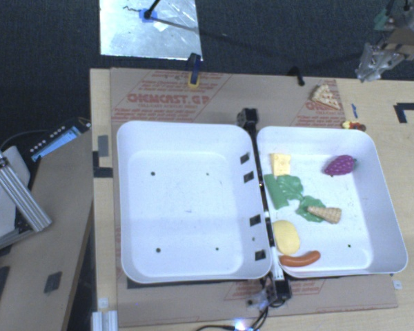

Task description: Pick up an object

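Up in the top right corner the pincer (pixel 376 66) hangs above the dark floor, just off the worktop's (pixel 165 95) far edge and well apart from both bins; its metal tips are too small and blurred here, so I cannot tell whether it is apart or together, and nothing shows in its grip. Down on the worktop sit 2 shallow white bins side by side. The left bin (pixel 186 198) shows bare white floor with a few small dark dots. The right bin (pixel 372 205) carries all the toy food: a yellow cheese wedge (pixel 281 163) near the dividing wall, a purple bunch of grapes (pixel 339 165) toward the far right, a green leafy piece (pixel 284 190) just below the cheese, and an ice-cream cone (pixel 324 214) lying on its side, touching a second bit of green. Closer to the near edge there is a pale yellow lemon-like piece (pixel 286 236) against the divider, with an orange-red sausage (pixel 300 258) just beneath it. Outside the bins, a pizza slice (pixel 326 96) rests on the cardboard sheet beyond the right bin.
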Tool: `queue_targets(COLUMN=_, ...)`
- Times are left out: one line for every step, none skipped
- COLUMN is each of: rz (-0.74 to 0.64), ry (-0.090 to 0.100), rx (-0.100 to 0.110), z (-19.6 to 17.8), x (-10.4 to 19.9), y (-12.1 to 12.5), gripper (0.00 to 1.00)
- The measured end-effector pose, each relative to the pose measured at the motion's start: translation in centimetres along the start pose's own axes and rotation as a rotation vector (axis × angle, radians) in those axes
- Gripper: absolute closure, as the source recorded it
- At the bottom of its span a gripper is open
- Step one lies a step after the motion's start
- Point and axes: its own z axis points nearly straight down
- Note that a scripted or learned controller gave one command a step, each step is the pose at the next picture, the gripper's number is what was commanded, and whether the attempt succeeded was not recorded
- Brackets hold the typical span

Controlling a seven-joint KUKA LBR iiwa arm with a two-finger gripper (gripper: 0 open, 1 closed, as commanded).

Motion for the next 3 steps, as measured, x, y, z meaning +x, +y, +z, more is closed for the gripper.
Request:
queue_targets(rz=-0.002, ry=0.002, rx=0.008, z=0.1, x=3.2, y=0.0, gripper=1.00)
queue_targets(rz=-0.005, ry=0.006, rx=0.022, z=13.4, x=11.0, y=-0.3, gripper=1.00)
queue_targets(rz=0.001, ry=0.002, rx=0.003, z=7.2, x=10.0, y=0.0, gripper=1.00)
